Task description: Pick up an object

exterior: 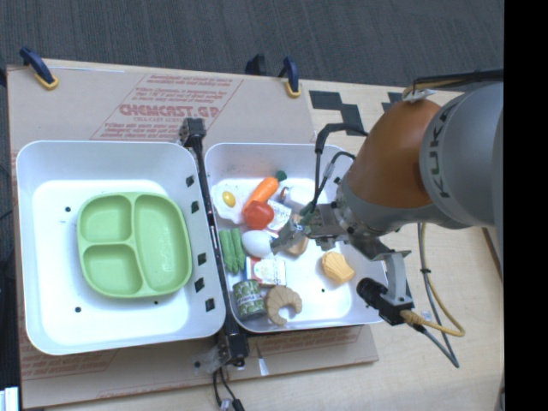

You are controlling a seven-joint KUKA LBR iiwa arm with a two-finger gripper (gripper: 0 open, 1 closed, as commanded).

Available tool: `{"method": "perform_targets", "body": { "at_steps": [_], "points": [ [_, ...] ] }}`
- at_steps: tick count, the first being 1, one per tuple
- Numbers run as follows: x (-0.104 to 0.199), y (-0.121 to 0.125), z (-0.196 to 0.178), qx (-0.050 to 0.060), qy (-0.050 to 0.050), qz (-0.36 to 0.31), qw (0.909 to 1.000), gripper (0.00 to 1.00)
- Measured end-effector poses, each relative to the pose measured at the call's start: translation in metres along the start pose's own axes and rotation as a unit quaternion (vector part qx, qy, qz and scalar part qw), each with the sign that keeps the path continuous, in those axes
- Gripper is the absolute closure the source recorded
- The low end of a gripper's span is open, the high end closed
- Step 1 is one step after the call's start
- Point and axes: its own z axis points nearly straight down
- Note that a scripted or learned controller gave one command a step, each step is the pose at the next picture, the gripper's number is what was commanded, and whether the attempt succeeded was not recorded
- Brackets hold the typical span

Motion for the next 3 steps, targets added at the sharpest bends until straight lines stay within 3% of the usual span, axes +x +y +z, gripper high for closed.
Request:
{"method": "perform_targets", "body": {
  "at_steps": [1, 2, 3],
  "points": [
    [-0.042, 0.019, 0.1, -0.003, -0.001, 0.0, 1.0, 0.0],
    [-0.041, 0.02, 0.09, -0.003, 0.0, -0.004, 1.0, 1.0],
    [-0.064, 0.058, -0.017, -0.002, -0.001, 0.0, 1.0, 1.0]
  ]
}}
